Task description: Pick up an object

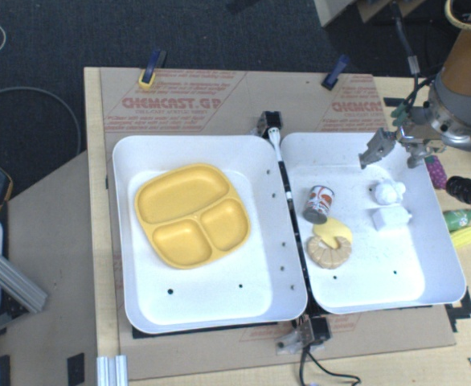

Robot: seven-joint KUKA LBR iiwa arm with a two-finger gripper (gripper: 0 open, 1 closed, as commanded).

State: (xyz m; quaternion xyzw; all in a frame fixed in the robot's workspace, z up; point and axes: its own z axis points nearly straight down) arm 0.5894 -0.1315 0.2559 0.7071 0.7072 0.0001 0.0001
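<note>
We're reading red print on the brown cardboard sheet (219, 95) under the bins, along the top middle of the frame: "CHEMCAST GP" stands above the left bin's far edge, with smaller red lines around it that blur too much for us to make out. To its right, at the upper right, the same red lettering starts again but is cut off by the right bin. The small can (319, 203) in the right bin has a red and white label; its words are too small to read.
</note>
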